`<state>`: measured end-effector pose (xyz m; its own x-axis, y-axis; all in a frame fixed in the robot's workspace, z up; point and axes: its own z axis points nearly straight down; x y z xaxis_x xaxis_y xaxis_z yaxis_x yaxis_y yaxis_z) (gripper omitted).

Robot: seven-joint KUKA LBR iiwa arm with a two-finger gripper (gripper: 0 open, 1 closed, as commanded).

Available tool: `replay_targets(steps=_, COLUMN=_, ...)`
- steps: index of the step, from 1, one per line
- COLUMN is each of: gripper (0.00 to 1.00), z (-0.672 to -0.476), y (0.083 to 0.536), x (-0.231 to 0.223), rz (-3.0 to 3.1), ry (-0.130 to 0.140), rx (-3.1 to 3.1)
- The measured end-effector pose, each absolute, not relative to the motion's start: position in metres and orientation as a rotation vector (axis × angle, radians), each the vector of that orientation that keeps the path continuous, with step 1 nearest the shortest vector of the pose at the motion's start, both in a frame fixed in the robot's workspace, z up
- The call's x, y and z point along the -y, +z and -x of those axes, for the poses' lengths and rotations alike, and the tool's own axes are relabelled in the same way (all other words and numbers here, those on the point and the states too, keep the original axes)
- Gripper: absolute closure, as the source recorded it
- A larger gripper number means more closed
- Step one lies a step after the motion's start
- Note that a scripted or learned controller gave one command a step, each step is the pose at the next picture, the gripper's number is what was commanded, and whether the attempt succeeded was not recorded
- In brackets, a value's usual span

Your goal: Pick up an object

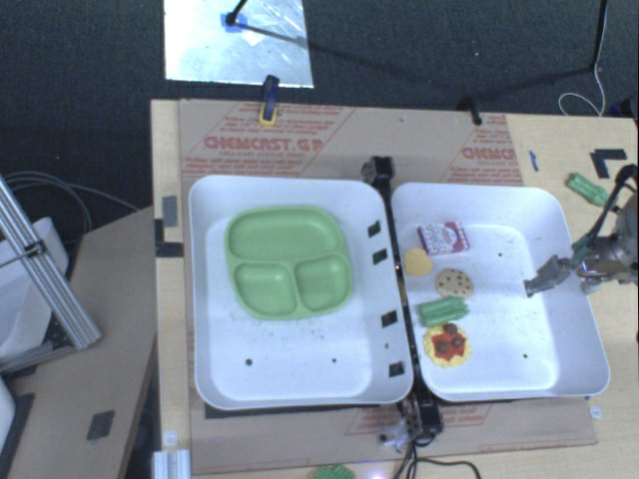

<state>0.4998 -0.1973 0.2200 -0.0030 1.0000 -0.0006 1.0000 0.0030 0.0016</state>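
Green divided plate in the left bin, small food toys along the right bin's left side, bare white floor between them and my gripper, low at the right rim, nothing visibly held, finger spread unclear, arm entering from the right.
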Motion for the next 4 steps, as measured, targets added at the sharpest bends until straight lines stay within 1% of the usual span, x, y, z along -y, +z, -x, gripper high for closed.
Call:
replay_targets(steps=1, gripper=0.0, z=-0.529, y=0.078, x=0.155, rz=-2.212, ry=0.002, rx=-2.231)
replay_targets(steps=2, gripper=0.0, z=-0.604, y=0.086, x=0.095, rz=-2.204, ry=0.011, rx=-2.231)
replay_targets(steps=3, gripper=0.0, z=-0.64, y=0.085, x=0.089, rz=-2.212, ry=0.004, rx=-2.226)
replay_targets(steps=4, gripper=1.0, z=-0.637, y=0.094, x=0.09, rz=-2.214, ry=-0.002, rx=-2.23)
